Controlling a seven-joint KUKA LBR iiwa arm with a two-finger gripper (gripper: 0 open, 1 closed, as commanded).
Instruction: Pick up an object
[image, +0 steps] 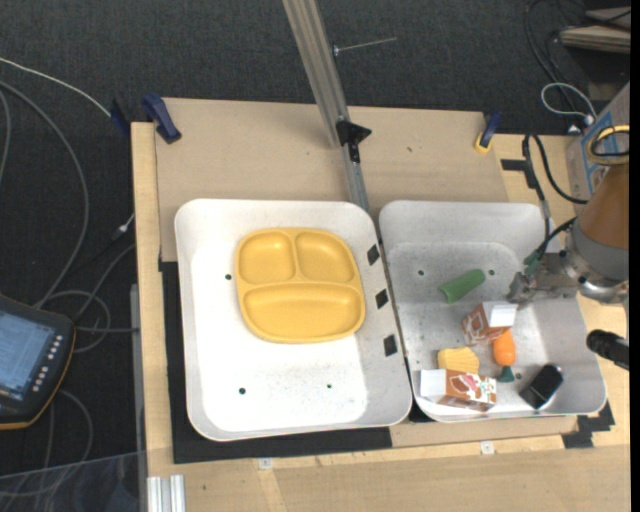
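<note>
The jaws (527, 284) (their spread cannot be told) hover beside the green block (461, 286).

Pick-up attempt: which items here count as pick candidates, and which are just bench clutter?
Candidates, right bin: green piece, orange piece, yellow block, black object, small printed cartons; gripper beside them.

Clutter: yellow divided tray in left bin, blue clamps, handheld pendant.

No text, label or number could be read. The small printed packet (471, 388) at about five o'clock in the right bin (470, 222) bore red and white markings too blurred to make out.
</note>
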